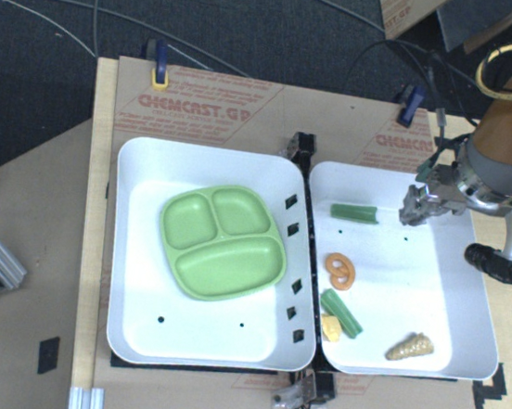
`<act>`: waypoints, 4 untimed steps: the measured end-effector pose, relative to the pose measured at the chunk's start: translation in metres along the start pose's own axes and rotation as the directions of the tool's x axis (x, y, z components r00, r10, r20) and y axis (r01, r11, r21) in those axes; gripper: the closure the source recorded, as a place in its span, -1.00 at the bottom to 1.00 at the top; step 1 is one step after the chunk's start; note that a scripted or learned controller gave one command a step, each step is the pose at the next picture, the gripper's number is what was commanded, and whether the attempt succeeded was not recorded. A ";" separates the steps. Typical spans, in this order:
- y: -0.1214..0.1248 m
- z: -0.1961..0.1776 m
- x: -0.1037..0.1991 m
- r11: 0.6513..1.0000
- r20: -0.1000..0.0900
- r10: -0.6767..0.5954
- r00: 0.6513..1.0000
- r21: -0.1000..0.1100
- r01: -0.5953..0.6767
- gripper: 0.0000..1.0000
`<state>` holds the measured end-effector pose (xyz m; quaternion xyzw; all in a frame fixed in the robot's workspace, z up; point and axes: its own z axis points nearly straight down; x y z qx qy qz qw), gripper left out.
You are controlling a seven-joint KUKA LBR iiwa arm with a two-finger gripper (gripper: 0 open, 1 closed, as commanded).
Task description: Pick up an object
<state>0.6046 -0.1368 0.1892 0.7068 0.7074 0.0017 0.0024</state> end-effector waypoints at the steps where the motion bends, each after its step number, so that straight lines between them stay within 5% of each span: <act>1: 0.005 -0.047 0.006 1.000 0.000 -0.001 1.000 -0.001 0.001 1.00; 4: -0.046 -0.056 0.158 1.000 -0.005 -0.006 1.000 0.008 0.006 1.00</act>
